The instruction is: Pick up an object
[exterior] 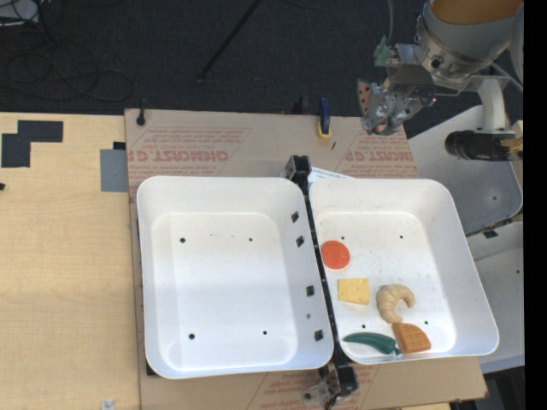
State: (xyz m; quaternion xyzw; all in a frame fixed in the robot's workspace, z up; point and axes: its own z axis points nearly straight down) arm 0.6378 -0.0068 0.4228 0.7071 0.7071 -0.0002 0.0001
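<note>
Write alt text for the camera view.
A robot arm's gripper hangs above the bench behind two white bins. The right bin holds an orange disc, yellow block, croissant, waffle and green pepper.

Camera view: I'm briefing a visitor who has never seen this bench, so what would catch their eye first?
Probably the small cluster of toy food in the right bin: an orange disc, a yellow block, a croissant, a waffle-like piece and a green item. Next, the gripper hanging high above the bench, beyond that bin's far edge.
</note>
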